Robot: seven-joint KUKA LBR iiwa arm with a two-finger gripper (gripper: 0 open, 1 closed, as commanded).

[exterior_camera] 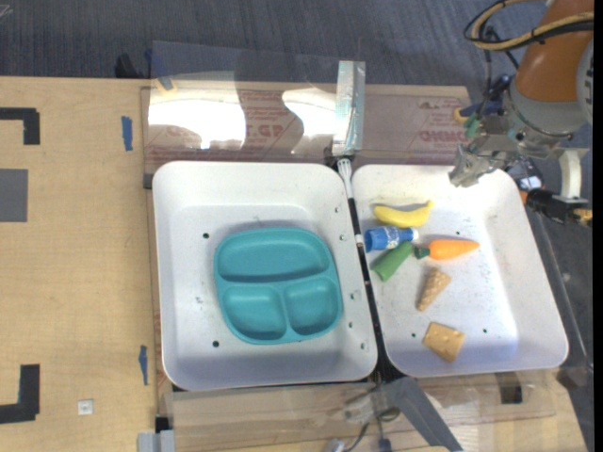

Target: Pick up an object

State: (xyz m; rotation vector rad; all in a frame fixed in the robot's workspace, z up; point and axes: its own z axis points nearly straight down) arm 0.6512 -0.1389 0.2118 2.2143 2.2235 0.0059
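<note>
So the arm (pixel 551 59) comes in from the right, and the claw (pixel 468 169) hangs over the far right corner of the right bin (pixel 542 252), right about at the rim. Nothing sits between its tips as far as I can see, but whether it's spread or closed, honestly can't tell at this angle; it's small and kinda blurry up there.

The stuff to grab is all in that right bin. There's a yellow banana (pixel 403 215) near the far left part, curved, lying flat. Just below it is a blue bottle-looking thing (pixel 388 239) with a white end, tucked against the divider between the two bins. A green piece (pixel 391 262) angles down from it, seems to touch or nearly touch the blue one. To the right of those is an orange carrot (pixel 452 249) with its tip pointing right. Below that a tan cone-shaped thing (pixel 431 288), and closer to the near edge a tan chunk (pixel 443 339) that looks like bread or a cracker. All of them are well apart from the claw.

The left bin (pixel 179 252) has a teal divided plate (pixel 276 282) with three compartments, sitting about in the middle. Both bins rest on the wooden worktop (pixel 66 252).
</note>
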